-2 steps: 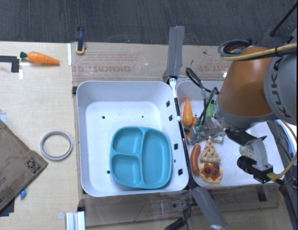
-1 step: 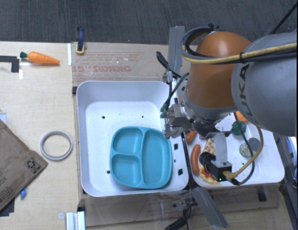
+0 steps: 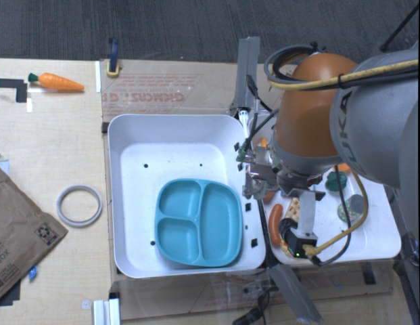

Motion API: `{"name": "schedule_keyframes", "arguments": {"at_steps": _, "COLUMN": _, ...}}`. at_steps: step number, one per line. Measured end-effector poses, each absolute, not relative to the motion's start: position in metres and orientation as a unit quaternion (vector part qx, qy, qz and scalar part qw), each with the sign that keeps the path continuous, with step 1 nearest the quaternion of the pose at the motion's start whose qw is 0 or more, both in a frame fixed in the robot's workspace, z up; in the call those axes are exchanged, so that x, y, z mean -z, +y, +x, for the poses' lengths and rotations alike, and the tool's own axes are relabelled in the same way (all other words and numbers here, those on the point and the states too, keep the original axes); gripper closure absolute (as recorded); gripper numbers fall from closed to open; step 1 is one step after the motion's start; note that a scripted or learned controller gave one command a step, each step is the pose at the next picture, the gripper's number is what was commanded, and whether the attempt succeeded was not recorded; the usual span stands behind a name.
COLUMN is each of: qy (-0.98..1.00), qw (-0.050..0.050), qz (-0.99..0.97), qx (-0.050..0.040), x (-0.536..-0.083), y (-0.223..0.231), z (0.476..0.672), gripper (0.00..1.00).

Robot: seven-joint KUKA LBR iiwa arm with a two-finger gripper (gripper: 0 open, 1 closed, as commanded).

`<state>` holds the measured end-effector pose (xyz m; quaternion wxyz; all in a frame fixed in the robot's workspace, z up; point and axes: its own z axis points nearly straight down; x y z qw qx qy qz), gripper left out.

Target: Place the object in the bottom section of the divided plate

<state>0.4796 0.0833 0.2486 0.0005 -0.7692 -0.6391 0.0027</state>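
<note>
Arm over the right bin, plate in the left

You see the blue divided plate (image 3: 198, 222) near-centre in the left bin (image 3: 123, 181). The claw (image 3: 281, 185) hangs over the right bin (image 3: 380, 239); whether it grips, you cannot tell. A red sausage (image 3: 275, 223) lies just nearer.

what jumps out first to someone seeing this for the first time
The bulky grey arm with its orange band hangs over the right bin, hiding much of it. A turquoise divided plate lies in the white left bin, and an orange carrot sits far off on the bench's upper left.
</note>
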Motion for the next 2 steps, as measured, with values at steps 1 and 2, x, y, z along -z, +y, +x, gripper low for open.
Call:
{"name": "schedule_keyframes", "arguments": {"at_steps": 1, "qy": -0.551, "qw": -0.001, "qz": -0.835, "qx": -0.0017, "x": -0.29, "y": 0.071, "z": 0.478, "gripper": 1.0}}
{"name": "schedule_keyframes", "arguments": {"at_steps": 2, "qy": -0.691, "qw": 0.001, "qz": -0.722, "qx": -0.003, "x": -0.248, "y": 0.116, "z": 0.477, "gripper": 1.0}}
